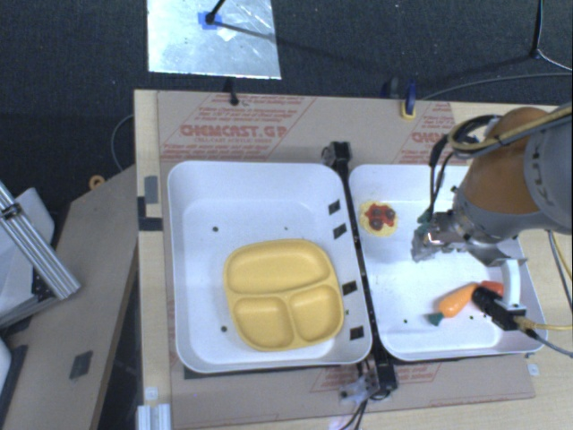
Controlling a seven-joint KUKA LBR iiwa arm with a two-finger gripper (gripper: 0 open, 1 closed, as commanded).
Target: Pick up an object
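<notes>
Gripper hangs over right bin, right middle of frame. Cannot tell finger state. Toy carrot lies lower right of gripper, near, not touching; long axis slants up-right, green tip lower left. Small pizza toy sits up-left of gripper

I see two white bins. Left one has a pale yellow divided tray. Right has an orange toy carrot with green tip, and a yellow disc with red-and-dark topping. Arm grey, orange band.
</notes>
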